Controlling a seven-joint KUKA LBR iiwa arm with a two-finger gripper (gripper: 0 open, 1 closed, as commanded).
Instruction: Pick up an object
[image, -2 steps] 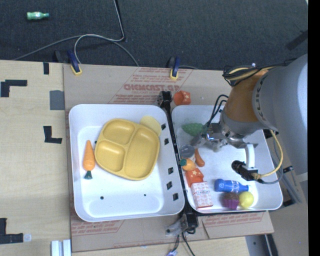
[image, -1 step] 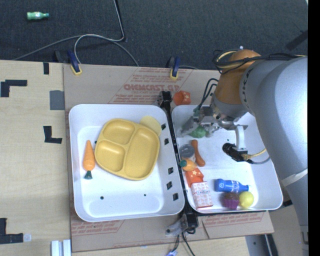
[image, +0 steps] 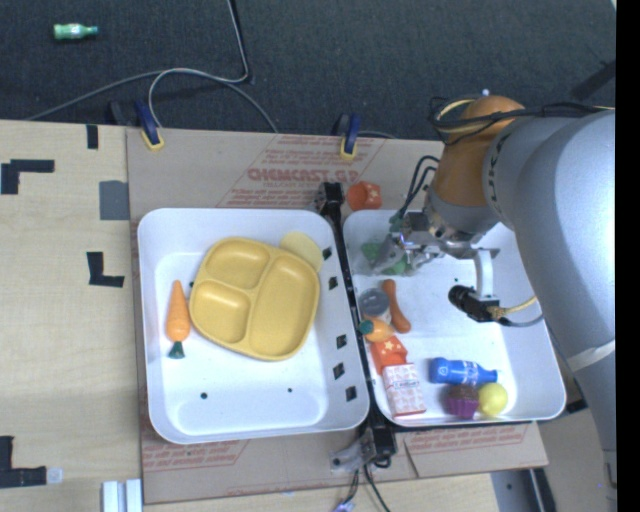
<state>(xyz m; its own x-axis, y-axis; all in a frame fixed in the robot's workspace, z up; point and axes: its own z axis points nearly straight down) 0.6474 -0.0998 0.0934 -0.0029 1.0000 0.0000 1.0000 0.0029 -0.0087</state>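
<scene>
My gripper (image: 408, 247) is low over the back left part of the right bin (image: 530, 345), under the orange band of the arm. A green object (image: 379, 256) lies right at its left side, partly covered by it; I cannot tell whether they touch. Just in front lie a grey round piece (image: 373, 300) and an orange sausage-shaped piece (image: 398, 308). Nearer the front are an orange-red pepper (image: 386, 349), a red and white carton (image: 403, 388), a blue bottle (image: 462, 372), purple grapes (image: 460, 403) and a yellow lemon (image: 493, 398).
The left bin (image: 160, 380) holds a yellow divided plate (image: 255, 298), a carrot (image: 177, 318) by its left wall and a pale yellow round thing (image: 302, 246). A red tomato (image: 365, 194) sits at the right bin's back rim. A black cable plug (image: 470, 301) hangs right of the gripper.
</scene>
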